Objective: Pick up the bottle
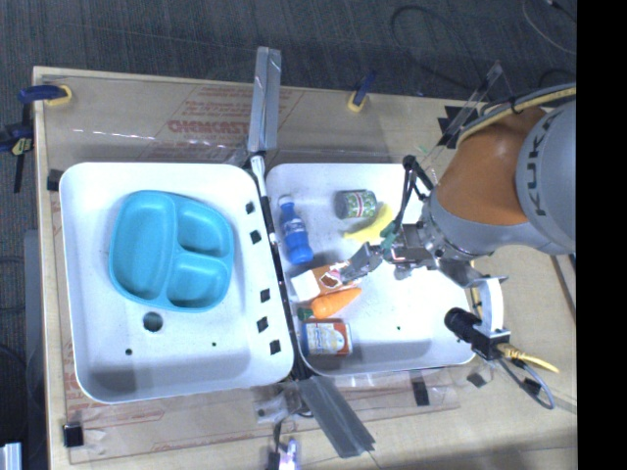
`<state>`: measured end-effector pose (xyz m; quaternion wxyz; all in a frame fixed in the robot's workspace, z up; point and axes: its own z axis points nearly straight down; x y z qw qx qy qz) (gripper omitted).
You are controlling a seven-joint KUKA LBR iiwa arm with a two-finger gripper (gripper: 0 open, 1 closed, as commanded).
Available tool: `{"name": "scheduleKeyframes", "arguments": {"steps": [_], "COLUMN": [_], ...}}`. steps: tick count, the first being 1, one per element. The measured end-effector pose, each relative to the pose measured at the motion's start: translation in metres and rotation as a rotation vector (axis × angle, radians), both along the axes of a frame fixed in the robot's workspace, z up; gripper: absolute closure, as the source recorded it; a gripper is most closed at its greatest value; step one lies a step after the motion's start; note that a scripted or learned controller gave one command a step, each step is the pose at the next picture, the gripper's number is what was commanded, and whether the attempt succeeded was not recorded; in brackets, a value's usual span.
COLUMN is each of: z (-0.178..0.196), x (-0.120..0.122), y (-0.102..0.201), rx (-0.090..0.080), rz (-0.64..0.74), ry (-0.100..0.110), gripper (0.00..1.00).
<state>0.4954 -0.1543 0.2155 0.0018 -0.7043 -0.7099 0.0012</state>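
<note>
- Wooden bench [127,96] on dark carpet, two white bins on it side by side.
- Blue bottle [293,235] lies in the right bin [411,346], up against its left wall near the far corner.
- Gripper [355,264] sits just right of it over a carrot [336,302] and a small carton [326,337]; can't tell if it's wide or closed.
- Green can [357,204] and something yellow [364,228] by the far edge.
- Left bin [88,360] has a blue divided tray [171,250].

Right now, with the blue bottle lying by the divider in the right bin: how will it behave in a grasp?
The bottle lies on its side, so being round it will probably roll if nudged. It looks like smooth plastic, likely slippery and light, though fill level can't be judged. It sits against the right bin wall near the divider, so finger room may be tight. The gripper is beside it, over the carrot.
</note>
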Motion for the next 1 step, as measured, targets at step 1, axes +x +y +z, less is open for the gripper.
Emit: {"name": "scheduleKeyframes", "arguments": {"steps": [1], "z": [0.0028], "x": [-0.0187], "y": [0.0518], "rx": [0.001], "rz": [0.243], "ry": [-0.001], "gripper": [0.00]}}
